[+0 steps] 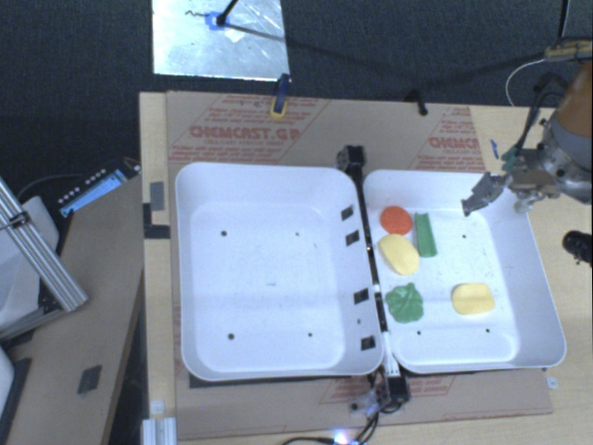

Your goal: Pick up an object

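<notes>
A wooden bench [111, 248] is seen from above, and on it two shallow white bins are set side by side, touching along a clipped seam. The left bin [269, 267] is the larger expanse of bare white; the right bin [519, 286] carries everything that could be picked.

The arm [574, 128] is brought in from the right, its grey wrist held over the upper right corner of the right bin. The gripper [482, 197] is pointed down and to the left, above bare floor, well apart from every object. Its jaws look drawn narrow, with nothing held between them, though the tip is small and somewhat blurred.

Five objects are laid in the right bin. A yellow oval piece [399, 254] is placed near the seam, with an orange round piece [397, 219] touching its upper end and a green stick [425, 234] just beside both. A green leafy piece [404, 302] is found below them. A second yellow block [473, 298] is set alone, near the bin's middle.

The step in hand is judged to be the approach. It would be done best if the lone yellow block were chosen, since free floor is left on all its sides. The jaws should be opened before descent, centred over the block, and aligned across its shorter width. The crowded trio is better avoided, where a neighbour could be nudged or pinched.
</notes>
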{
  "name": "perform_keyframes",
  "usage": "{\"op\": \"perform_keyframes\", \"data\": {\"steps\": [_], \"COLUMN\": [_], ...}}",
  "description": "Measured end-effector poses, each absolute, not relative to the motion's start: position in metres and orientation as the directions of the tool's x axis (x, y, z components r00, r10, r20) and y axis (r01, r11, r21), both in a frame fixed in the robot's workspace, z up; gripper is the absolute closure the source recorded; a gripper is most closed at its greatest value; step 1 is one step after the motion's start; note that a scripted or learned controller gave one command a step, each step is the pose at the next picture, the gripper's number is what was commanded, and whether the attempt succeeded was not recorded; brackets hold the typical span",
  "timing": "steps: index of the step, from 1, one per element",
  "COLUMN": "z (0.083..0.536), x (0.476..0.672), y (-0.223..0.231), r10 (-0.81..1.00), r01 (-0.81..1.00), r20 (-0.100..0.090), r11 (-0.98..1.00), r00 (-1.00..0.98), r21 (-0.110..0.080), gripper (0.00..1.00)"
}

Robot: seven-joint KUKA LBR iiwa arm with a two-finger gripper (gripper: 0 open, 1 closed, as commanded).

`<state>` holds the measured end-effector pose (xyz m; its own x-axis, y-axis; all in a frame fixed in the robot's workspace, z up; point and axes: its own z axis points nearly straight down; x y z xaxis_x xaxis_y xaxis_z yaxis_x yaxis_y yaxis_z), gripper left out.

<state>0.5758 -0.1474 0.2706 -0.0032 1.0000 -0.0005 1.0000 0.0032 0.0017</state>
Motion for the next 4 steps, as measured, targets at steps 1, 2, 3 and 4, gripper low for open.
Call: {"op": "perform_keyframes", "data": {"steps": [1,2,3,4], "z": [0.172,0.079,0.096,0.19], "x": [0.595,0.566,0.57,0.564], "y": [-0.108,-0.083,-0.086,0.053], "r10": [1.0,1.0,1.0,1.0], "r01": [1.0,1.0,1.0,1.0], "r20": [0.003,0.003,-0.002,0.005], "r11": [0.008,0.002,0.001,0.016], "r00": [-0.008,-0.002,-0.001,-0.016], "r21": [-0.005,-0.007,0.006,0.009], "gripper": [0.0,0.0,1.0,1.0]}}
